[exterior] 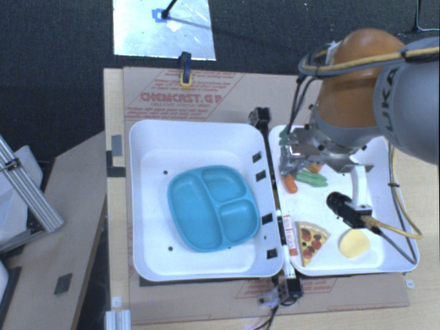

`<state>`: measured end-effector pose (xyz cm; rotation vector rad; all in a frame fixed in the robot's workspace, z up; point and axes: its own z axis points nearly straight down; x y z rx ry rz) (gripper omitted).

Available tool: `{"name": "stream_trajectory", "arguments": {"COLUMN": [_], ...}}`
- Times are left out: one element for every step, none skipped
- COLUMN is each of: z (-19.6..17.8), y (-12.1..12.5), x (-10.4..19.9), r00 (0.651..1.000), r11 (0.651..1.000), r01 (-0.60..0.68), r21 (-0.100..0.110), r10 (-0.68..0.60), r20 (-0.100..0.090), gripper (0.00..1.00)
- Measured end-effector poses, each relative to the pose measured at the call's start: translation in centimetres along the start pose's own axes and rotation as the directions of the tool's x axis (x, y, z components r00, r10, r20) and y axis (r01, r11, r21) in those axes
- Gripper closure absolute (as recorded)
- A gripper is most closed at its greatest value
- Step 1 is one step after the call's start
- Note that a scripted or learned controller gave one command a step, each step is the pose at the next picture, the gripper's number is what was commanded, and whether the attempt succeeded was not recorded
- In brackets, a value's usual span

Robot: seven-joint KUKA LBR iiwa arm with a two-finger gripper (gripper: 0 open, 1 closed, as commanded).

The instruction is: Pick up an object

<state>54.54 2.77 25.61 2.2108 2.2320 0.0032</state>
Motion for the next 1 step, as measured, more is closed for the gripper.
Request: {"name": "stream_trajectory", "arguments": {"z": [0.77], "y": [-0.25], "x": [4.41], "r00": [1.0], "r11": [1.0], "r01": [-0.001], "r21": [0.001], "r10": [0.001], "r20": [0.0], "gripper": [1.0]}}
